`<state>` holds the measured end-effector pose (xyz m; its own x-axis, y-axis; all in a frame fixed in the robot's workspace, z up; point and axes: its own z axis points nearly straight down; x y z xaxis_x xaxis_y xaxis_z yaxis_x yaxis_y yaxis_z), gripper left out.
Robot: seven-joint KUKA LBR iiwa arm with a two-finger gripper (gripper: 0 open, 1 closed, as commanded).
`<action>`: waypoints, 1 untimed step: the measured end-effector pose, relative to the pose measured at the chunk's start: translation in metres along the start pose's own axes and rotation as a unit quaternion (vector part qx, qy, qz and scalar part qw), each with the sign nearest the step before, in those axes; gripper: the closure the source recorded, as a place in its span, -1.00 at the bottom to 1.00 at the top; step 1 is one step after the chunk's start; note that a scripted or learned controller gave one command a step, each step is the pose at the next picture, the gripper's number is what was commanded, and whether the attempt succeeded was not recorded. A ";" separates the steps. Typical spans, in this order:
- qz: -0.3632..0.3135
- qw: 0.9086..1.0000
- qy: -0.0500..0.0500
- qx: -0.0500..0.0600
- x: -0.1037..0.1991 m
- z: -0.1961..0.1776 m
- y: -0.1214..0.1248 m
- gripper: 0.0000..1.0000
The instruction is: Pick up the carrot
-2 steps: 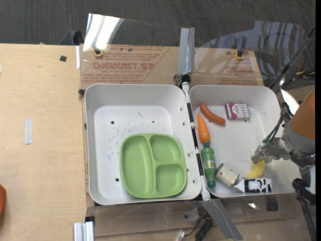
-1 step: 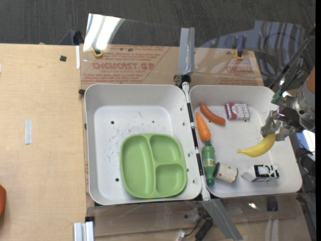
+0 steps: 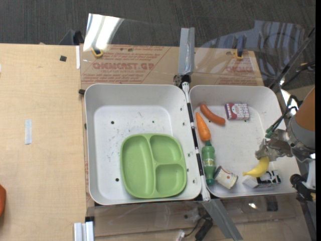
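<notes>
**Picking Not Yet Begun: Carrot Untouched in Right Bin**

Resting against the left wall of the right-hand shallow white bin (image 3: 271,97), the small tapered orange carrot (image 3: 202,127) lies free, just beside the reddish sausage-shaped toy (image 3: 212,114) and above the green bottle (image 3: 208,157). The metal two-finger gripper (image 3: 271,151) hangs at the bin's right edge, over the yellow banana (image 3: 257,168), well apart from the carrot. Whether the claw is wide or narrow cannot be told. Judged progress: approach, grasp and lift all remain.

bench (image 3: 35,109) | light wood | bears two white bins: left bin (image 3: 95,134), right bin (image 3: 268,97), side by side
</notes>
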<state>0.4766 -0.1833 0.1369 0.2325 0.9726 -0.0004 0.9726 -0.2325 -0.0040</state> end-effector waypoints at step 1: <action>0.097 0.995 -0.001 0.000 0.160 -0.080 -0.031 1.00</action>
<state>0.4840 -0.0204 0.2167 0.4152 0.9097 -0.0038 0.9097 -0.4153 -0.0036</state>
